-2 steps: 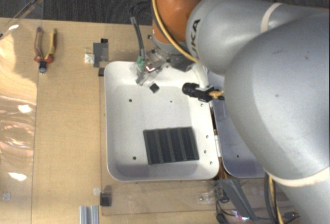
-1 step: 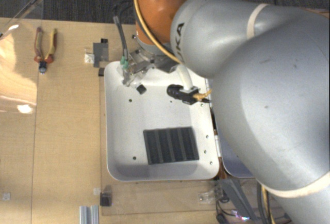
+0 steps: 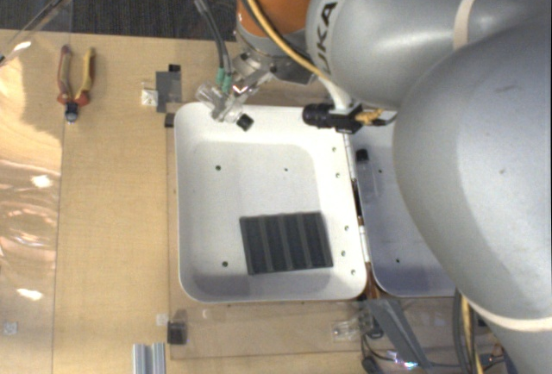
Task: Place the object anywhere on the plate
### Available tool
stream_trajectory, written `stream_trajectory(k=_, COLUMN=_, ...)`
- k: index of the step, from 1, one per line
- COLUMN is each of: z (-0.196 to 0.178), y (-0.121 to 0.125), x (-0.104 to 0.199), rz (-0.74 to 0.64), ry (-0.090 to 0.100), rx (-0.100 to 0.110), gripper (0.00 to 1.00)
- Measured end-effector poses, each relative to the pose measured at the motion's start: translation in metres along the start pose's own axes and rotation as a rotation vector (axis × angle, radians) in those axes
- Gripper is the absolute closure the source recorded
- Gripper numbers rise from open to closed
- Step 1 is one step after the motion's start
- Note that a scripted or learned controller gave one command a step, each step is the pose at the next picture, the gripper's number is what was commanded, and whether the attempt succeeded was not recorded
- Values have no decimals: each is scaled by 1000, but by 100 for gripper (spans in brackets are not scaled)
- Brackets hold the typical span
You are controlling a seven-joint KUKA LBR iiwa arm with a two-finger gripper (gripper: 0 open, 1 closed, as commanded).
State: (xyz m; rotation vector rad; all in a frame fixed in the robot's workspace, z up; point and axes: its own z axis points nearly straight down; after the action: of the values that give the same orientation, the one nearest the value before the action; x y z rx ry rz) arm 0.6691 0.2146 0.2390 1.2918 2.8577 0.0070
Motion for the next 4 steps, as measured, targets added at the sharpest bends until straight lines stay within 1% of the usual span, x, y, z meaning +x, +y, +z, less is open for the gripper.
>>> stream_trajectory(k=1, z=100, y=-3, x=22, rz=182, ry=3, rx=5, gripper=100)
stream_trajectory(k=2, z=113, y=-3, x=-4, rz=-582, ry=-1, rx=0, gripper=100)
stream_trajectory(k=3, z=87, y=3, x=25, rz=-870, ry=-1, rx=-4, gripper=100)
stream_trajectory(k=4, z=136, y=18, x=5, rz=-1399, ry=-29, rx=-8, gripper=100)
